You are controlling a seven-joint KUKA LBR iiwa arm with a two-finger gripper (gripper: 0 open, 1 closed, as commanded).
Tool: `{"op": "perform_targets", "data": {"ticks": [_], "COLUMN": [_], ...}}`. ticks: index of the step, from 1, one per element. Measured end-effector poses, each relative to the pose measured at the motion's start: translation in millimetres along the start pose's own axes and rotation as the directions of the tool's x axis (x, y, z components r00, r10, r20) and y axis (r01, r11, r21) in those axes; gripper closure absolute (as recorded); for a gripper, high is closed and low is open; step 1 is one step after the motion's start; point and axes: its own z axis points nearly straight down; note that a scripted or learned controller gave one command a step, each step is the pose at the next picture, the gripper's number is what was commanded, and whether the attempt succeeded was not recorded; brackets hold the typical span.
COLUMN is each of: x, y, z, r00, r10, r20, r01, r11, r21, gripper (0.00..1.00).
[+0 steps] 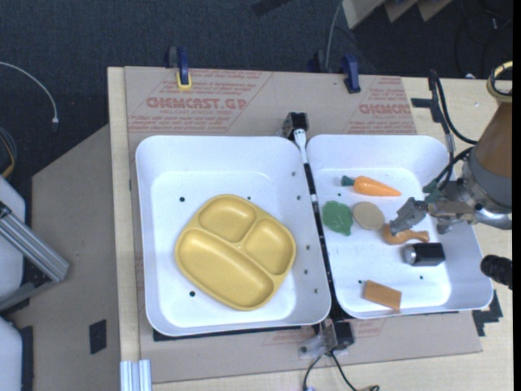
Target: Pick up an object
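The gripper [404, 216] hangs low in the right bin [456, 296], just above a curved orange piece [404, 236]; I cannot tell how wide the jaws stand, and nothing shows between them. To grasp well, I judge it should centre over the piece, turn to close across its narrow width, and sink straight down clear of the tan disc [368, 215] and black block [425, 254] close by. The piece's long axis runs roughly left-right, one end curling up towards the gripper.

yellow plate [236, 251] – orange carrot [376, 187] – white bins [155, 218]
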Motion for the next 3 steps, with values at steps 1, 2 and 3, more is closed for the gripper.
{"op": "perform_targets", "data": {"ticks": [1,2,3], "x": [0,11,1], "y": [2,1,-1], "z": [-5,44,95], "r00": [1.000,1.000,1.000], "r10": [-0.003,-0.004,-0.002], "r20": [0.002,0.000,0.000], "r01": [0.003,0.004,0.002], "r11": [1.000,1.000,1.000], "r21": [-0.012,-0.005,-0.005], "gripper": [0.00,0.00,0.00]}}
